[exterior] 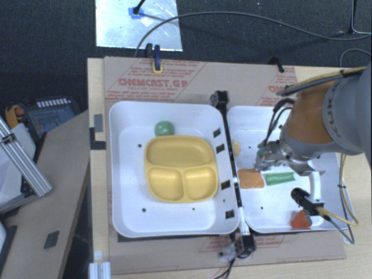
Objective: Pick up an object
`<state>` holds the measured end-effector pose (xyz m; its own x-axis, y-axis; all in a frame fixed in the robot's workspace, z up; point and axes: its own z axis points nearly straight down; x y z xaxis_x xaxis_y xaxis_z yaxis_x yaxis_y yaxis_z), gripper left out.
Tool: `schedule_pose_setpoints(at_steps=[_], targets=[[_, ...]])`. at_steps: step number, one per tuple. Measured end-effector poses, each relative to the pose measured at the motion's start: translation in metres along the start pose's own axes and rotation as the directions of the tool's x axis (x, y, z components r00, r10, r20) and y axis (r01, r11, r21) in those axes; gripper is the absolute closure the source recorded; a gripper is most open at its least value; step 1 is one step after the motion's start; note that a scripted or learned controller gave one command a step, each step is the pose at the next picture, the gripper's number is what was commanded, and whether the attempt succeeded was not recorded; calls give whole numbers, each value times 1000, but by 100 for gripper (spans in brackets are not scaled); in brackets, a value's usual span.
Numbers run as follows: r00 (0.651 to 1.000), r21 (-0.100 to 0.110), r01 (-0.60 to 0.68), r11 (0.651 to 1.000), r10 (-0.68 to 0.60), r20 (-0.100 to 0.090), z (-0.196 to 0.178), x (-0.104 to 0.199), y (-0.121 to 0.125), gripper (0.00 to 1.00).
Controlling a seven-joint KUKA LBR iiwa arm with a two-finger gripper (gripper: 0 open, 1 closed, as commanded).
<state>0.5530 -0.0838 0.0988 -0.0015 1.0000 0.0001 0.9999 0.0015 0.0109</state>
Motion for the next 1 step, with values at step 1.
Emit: schedule_pose_setpoints(at_steps=[1], targets=[[1000,5,2,1000,-2,1,-47,-5,9,100]])
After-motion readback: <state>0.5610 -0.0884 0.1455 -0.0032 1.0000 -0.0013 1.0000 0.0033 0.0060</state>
